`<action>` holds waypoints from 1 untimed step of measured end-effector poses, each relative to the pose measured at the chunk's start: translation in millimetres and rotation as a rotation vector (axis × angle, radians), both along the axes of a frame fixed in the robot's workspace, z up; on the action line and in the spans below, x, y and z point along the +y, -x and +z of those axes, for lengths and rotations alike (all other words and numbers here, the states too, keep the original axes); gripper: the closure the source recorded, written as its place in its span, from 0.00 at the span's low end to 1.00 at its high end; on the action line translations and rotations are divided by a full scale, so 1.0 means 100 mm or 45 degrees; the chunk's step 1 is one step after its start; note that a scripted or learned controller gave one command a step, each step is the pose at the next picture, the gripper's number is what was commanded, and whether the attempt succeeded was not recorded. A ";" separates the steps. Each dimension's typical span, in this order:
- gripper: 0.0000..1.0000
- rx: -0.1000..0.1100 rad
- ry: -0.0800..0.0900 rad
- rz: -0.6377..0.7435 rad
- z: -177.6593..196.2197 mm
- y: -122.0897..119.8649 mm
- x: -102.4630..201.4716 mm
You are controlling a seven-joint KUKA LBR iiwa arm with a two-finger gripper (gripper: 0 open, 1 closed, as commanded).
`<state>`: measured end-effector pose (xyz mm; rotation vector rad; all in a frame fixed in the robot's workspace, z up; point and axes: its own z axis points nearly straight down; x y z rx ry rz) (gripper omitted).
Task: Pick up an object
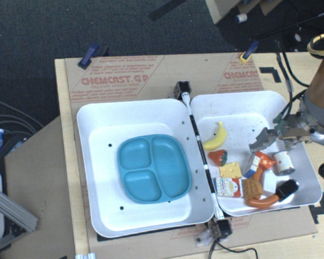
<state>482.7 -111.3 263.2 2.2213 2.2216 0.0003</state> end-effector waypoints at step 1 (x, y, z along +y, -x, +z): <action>0.00 0.003 -0.001 -0.002 -1.53 0.04 0.04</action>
